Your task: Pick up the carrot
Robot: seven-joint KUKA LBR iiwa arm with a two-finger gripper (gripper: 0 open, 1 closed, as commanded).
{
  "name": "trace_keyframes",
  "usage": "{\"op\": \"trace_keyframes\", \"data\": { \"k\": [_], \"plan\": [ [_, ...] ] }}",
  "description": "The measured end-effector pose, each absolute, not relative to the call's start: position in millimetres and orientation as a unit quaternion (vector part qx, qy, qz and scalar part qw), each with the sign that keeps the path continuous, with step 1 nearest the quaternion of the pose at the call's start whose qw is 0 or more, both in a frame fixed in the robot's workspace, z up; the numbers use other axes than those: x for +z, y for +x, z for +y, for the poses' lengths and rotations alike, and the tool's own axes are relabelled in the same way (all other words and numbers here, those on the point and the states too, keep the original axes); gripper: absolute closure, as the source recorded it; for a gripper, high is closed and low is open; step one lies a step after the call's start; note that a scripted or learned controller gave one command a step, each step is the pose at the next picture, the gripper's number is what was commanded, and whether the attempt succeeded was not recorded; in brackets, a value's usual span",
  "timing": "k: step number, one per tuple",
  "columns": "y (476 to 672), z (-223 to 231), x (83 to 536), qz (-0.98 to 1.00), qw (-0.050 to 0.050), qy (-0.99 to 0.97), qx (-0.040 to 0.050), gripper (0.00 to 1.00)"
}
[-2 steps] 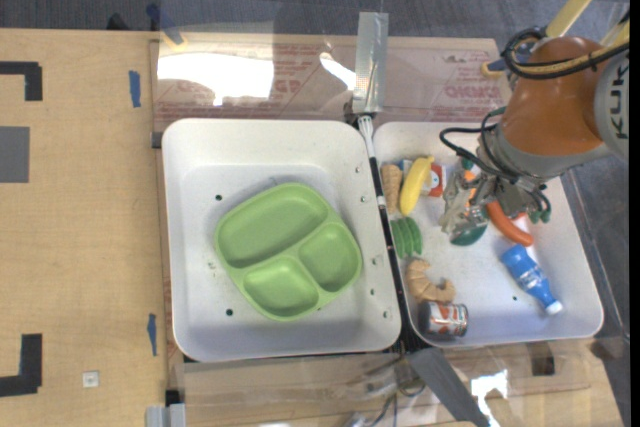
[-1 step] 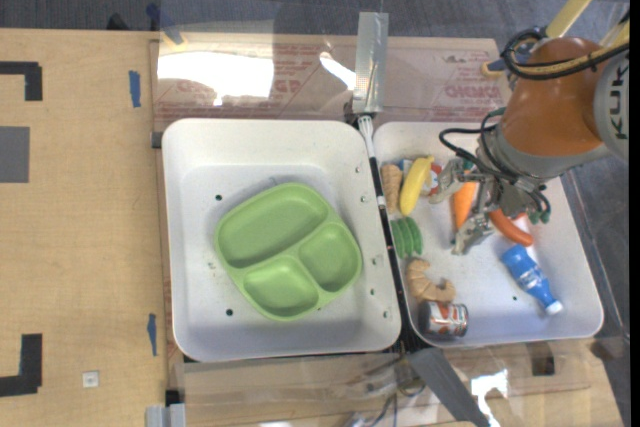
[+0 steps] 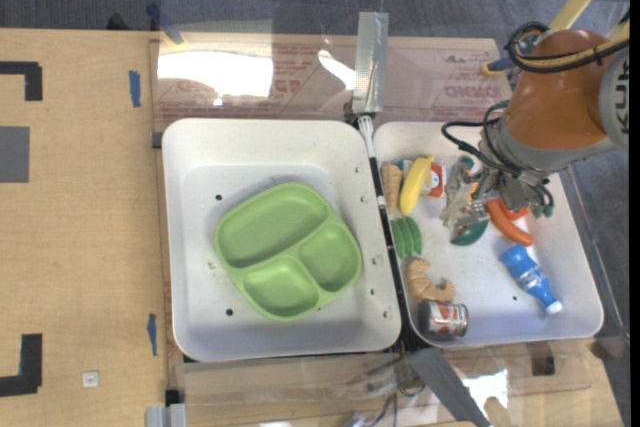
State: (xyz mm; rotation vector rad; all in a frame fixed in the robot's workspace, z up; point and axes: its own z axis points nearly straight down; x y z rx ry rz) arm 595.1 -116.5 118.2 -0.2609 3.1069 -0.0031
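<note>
Camera view: carrot [image 3: 510,223] just right of end effector [image 3: 466,205], grip state unclear.

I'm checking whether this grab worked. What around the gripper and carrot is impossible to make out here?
- Gripper: its fingers blur into dark cables and clutter, so their state is unreadable in the camera view.
- Carrot: its upper end sits under the wrist; contact with the gripper can't be settled.
- Green piece below the gripper: partly covered, too small to identify.
- Can: label too small to read.
</note>
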Motion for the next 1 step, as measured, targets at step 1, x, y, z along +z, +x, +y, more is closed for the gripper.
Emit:
{"op": "trace_keyframes", "data": {
  "k": [1],
  "plan": [
    [586.4,-55.7,188.0,0.991,0.006,0.132,0.0013,1.0]
  ]
}}
